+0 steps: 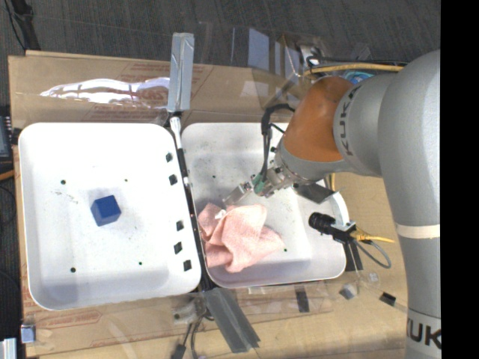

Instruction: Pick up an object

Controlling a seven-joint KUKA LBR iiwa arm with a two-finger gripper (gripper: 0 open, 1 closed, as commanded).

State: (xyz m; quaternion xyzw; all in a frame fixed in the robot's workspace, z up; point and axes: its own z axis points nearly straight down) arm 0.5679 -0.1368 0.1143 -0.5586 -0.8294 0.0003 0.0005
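Note:
A pink cloth [239, 236] lies crumpled in the front left part of the right bin [224, 144]. A small blue cube [106, 209] rests on the floor of the left bin [90, 144], left of its middle. My gripper [241, 193] reaches into the right bin from the right and points down and left. Its tip is just above the cloth's upper edge, and I cannot tell whether it touches the cloth. Nothing shows as held in it.
The two bins meet at a raised wall with several black clips [179, 200]. Brown cardboard [97, 88] lies under and behind the bins. The grey arm [397, 126] covers the right bin's right side.

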